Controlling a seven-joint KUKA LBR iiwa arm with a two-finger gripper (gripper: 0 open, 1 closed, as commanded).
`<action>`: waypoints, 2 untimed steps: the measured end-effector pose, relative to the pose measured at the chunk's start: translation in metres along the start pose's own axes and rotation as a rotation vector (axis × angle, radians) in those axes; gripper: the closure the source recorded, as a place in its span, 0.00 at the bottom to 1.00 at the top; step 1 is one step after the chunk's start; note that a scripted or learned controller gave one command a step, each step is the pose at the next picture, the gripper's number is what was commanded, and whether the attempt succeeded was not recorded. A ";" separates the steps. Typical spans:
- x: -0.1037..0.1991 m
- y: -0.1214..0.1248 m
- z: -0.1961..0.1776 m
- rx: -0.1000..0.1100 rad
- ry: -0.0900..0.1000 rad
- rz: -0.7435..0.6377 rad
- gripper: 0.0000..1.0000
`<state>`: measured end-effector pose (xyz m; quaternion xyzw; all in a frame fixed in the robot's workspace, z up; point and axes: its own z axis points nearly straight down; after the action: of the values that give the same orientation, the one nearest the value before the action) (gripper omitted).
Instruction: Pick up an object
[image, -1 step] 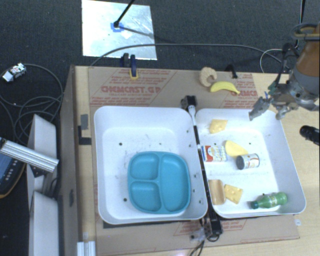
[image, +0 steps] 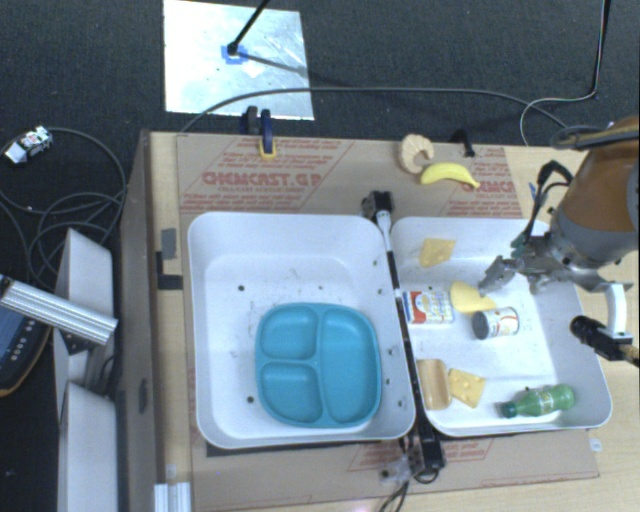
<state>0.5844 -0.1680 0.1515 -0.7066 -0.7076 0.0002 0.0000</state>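
**Hand hangs over the yellow wedge**

Hand (image: 503, 272) is low in the right bin (image: 570, 330), just above the yellow wedge (image: 470, 297). Whether it is open or closed cannot be told. The wedge looks light and stiff, maybe a bit slick, so its two flat sides seem best to pinch. A small can (image: 496, 323) lies just beside it and could get bumped. A red and white box (image: 430, 306) sits close too. A green bottle (image: 540, 401) lies well apart. The left bin (image: 230, 250) holds a blue tray (image: 318, 362).
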 end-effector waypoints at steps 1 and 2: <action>0.018 -0.006 0.067 -0.002 0.000 -0.001 0.00; 0.018 -0.005 0.056 -0.005 -0.001 -0.002 1.00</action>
<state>0.5792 -0.1502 0.0955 -0.7060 -0.7082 -0.0010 -0.0020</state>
